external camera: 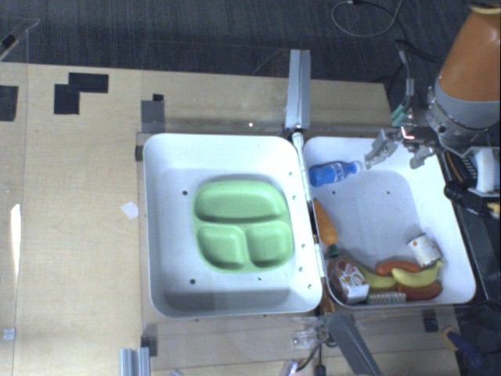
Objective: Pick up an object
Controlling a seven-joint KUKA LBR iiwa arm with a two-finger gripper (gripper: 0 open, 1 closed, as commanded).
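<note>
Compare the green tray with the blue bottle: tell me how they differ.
The green tray is wide, flat and split into three compartments; the blue bottle is small and narrow, with a white cap. The tray sits alone in the left bin; the bottle lies on its side in the right bin, near the gripper. Both rest untouched.

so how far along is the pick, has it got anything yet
Nothing looks picked yet. The gripper sits over the far side of the right bin, near the blue bottle, with nothing visibly between its fingers. The bottle, carrot, banana and the rest lie in the bin. Closing on something and lifting it is left.
</note>
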